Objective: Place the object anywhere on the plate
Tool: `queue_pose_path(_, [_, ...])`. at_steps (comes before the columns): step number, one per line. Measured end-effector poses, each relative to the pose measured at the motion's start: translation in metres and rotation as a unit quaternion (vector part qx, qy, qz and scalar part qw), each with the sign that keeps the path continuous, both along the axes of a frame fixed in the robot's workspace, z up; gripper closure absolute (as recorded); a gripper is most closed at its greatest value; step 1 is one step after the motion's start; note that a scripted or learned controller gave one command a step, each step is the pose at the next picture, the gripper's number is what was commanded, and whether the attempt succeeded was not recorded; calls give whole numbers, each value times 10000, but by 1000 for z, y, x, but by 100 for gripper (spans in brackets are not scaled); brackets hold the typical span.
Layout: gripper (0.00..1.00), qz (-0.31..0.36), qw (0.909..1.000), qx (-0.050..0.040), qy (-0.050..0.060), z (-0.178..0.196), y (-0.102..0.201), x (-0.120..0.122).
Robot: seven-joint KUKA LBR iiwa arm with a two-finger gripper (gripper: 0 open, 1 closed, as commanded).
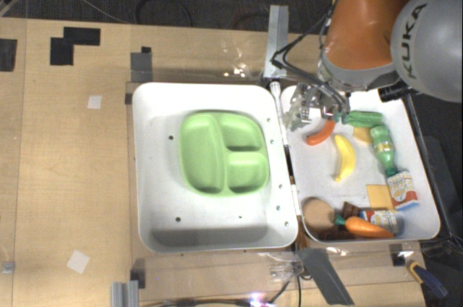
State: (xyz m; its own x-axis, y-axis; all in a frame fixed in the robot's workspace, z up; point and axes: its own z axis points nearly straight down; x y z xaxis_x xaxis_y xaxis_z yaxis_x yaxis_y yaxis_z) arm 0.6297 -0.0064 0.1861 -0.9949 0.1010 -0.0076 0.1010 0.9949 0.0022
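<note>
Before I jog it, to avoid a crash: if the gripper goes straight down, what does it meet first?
Probably the orange pepper, just below the gripper; depth is unclear, so it could be the bin floor.

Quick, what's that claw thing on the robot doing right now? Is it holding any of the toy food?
Tool: above the right bin, near the red chili pepper; whether it grips anything cannot be told from this view.
</note>
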Motion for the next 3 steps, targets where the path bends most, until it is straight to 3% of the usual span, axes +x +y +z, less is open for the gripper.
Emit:
queue_pose_path(1, [100, 2406, 9706, -14, -9, 0, 22, -17])
queue_pose_path(2, [100, 4055, 9141, -36, -9, 0, -25, -58])
queue_pose_path(3, [0, 4063, 9137, -31, -11, 0, -24, -58])
